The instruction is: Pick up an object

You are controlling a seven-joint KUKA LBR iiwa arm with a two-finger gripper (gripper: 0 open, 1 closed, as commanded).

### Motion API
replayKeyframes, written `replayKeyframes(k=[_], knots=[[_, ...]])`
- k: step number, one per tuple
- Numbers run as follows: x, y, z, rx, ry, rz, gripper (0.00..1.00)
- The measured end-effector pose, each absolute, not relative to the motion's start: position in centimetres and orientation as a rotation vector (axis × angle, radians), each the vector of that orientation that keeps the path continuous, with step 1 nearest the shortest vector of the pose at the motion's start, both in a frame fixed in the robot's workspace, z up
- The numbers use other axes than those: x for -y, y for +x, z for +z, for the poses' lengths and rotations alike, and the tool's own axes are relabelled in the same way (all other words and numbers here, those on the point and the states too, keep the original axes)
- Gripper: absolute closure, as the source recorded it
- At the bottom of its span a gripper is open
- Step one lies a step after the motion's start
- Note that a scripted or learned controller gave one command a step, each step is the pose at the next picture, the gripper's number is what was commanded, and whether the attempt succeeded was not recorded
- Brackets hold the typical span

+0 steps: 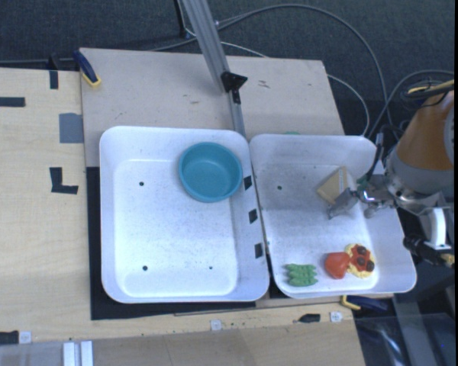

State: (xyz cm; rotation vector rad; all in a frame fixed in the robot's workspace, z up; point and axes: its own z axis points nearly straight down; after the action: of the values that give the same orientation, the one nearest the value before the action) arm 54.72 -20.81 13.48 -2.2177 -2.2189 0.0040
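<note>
A: Now mid-approach. Gripper (343, 205) low in right bin (290, 227), fingers spread, holding nothing, just below tan block (333, 183).

B: Other picks?

A: Red-and-yellow toy (351, 262) and green toy (301, 274) near front wall; blue bowl (210, 171) in left bin (168, 242).

B: Next?

A: Probably straddle block, then close and lift.

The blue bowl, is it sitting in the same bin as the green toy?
No, the blue bowl sits in the left bin, while the green toy lies in the right bin.
</note>
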Motion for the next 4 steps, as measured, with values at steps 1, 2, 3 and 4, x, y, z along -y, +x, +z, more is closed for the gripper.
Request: replayKeyframes(k=[1, 2, 3, 4], knots=[[20.8, 54.7, 8.8, 2.222, -2.221, 0.0, 0.0], [20.9, 54.8, 10.1, 2.225, -2.224, -0.001, 1.0], [20.9, 54.9, 14.2, 2.224, -2.223, -0.002, 1.0], [20.8, 54.9, 18.4, 2.224, -2.223, -0.002, 1.0]])
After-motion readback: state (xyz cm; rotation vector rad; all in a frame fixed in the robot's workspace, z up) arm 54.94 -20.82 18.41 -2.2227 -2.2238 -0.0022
